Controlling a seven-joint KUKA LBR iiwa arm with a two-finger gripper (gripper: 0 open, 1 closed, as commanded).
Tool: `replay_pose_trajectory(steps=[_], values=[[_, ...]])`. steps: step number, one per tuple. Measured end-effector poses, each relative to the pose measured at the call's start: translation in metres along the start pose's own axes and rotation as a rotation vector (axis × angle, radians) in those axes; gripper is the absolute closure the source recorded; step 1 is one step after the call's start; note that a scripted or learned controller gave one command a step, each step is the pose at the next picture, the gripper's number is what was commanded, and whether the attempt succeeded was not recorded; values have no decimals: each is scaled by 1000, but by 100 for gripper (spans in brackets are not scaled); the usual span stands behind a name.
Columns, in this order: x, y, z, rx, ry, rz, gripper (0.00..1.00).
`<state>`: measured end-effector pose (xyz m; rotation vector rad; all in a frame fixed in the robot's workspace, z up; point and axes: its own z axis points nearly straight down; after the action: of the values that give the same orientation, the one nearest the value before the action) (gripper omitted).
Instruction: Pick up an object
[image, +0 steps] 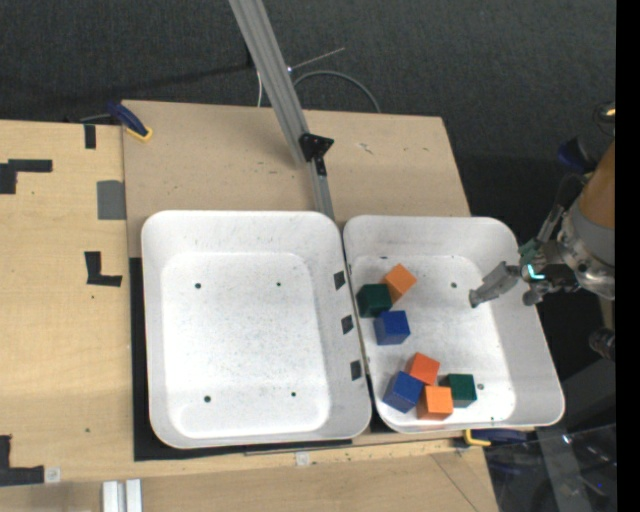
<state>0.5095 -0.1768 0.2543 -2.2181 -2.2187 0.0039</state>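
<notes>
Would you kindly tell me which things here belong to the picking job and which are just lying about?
Job: gripper; right bin; orange, green and blue cubes; front cluster of cubes.
Lying about: left bin; metal pole; black tape marks.

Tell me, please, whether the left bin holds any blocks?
No. The left bin shows bare white floor; all seven blocks lie in the right bin.

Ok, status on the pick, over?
Tool over right bin's right side, nothing seen held. Seven blocks in that bin, nearest the orange block. Path clear.
</notes>
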Motion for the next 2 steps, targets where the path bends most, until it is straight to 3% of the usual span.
replay_pose_trajectory(steps=[1, 2], values=[[0, 1, -2, -3, -1, -2, 0], [0, 9, 47, 1, -1, -1, 0]])
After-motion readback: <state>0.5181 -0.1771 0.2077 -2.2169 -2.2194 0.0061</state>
